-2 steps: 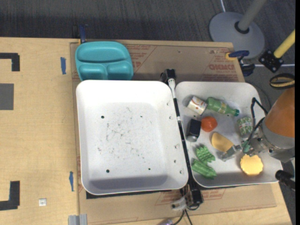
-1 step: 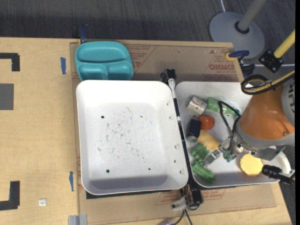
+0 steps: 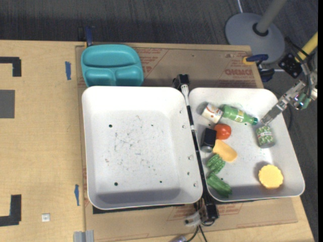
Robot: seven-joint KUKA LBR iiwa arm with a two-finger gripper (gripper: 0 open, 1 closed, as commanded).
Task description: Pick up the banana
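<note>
Over the right bin (image 3: 295, 158), the arm's jaws look small and blurred, their state unreadable.

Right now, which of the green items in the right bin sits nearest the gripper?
The small green speckled packet, just below the gripper. The green bottle lies further left; two other green pieces sit near the bin's front.

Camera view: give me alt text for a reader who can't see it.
The gripper hangs over the right bin, above toy food: a green bottle, tomato, yellow pieces and green vegetables. The left bin sits alongside.
</note>
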